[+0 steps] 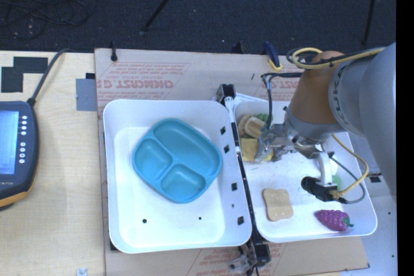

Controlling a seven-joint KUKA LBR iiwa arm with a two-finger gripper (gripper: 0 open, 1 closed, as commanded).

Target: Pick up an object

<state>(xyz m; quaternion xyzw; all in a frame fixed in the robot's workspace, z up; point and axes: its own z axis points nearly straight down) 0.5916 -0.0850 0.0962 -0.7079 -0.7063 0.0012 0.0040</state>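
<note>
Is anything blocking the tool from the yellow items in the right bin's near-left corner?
Nothing visible does. The tool is low in the right bin, right beside the yellow items by the divider. The toast and grapes lie apart, toward the bin's front.

Blue divided plate in left bin; teach pendant on wooden bench, far left.

Two white bins — one blue plate, one toast slice, one grape bunch.
</note>
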